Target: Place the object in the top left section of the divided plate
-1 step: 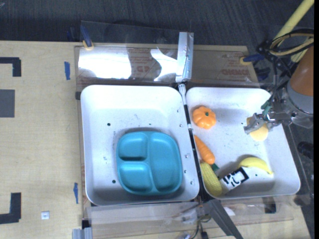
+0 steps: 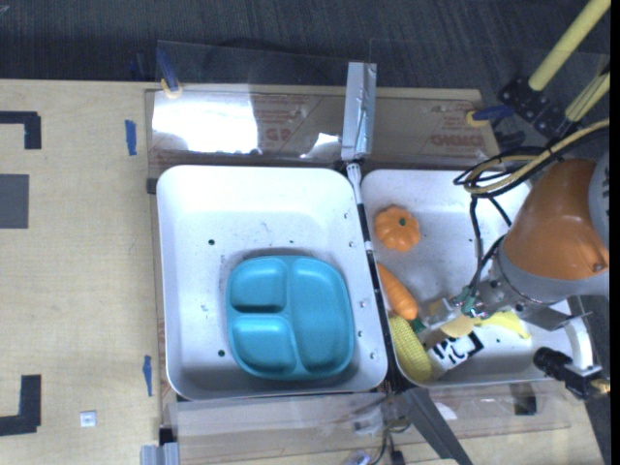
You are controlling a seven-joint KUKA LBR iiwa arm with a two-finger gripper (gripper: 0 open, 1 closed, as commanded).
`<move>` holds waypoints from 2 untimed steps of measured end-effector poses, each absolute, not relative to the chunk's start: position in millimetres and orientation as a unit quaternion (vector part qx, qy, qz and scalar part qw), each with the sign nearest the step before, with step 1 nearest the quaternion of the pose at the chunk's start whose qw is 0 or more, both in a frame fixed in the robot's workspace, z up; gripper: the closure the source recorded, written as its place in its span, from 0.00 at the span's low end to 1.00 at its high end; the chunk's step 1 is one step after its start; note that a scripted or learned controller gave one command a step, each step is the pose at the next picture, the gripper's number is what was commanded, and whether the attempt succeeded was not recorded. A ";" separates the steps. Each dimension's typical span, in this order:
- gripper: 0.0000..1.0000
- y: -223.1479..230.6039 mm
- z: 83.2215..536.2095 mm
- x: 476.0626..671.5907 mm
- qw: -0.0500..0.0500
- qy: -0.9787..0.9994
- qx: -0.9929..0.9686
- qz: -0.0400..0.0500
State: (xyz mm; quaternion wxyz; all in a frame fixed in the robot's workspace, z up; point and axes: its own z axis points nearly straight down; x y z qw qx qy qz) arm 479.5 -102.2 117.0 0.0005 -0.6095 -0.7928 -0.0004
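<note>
Camera view: blue divided plate (image 2: 289, 315) sitting in left bin (image 2: 184, 260), all sections bare. Arm (image 2: 552, 231) reaching into right bin (image 2: 441, 197), gripper (image 2: 455, 320) low at near edge, w/ wrist hiding it, can't tell grip state. Nearby: carrot (image 2: 398, 294), corn (image 2: 410, 349), pumpkin (image 2: 397, 229) farther back. Banana (image 2: 504, 325) partly hidden.

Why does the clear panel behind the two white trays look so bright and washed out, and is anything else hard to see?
In the camera view, overhead light glares off the clear panel, whitening it. The blue divided plate is sharp and evenly lit, with soft shadows in its sections. The gripper is cluttered by cables and looks slightly blurred.
</note>
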 end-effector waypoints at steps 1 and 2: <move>1.00 -109.6 136.8 490.2 -0.002 -0.818 -0.575 -0.001; 0.00 -109.7 136.3 489.8 -0.001 -0.818 -0.575 0.000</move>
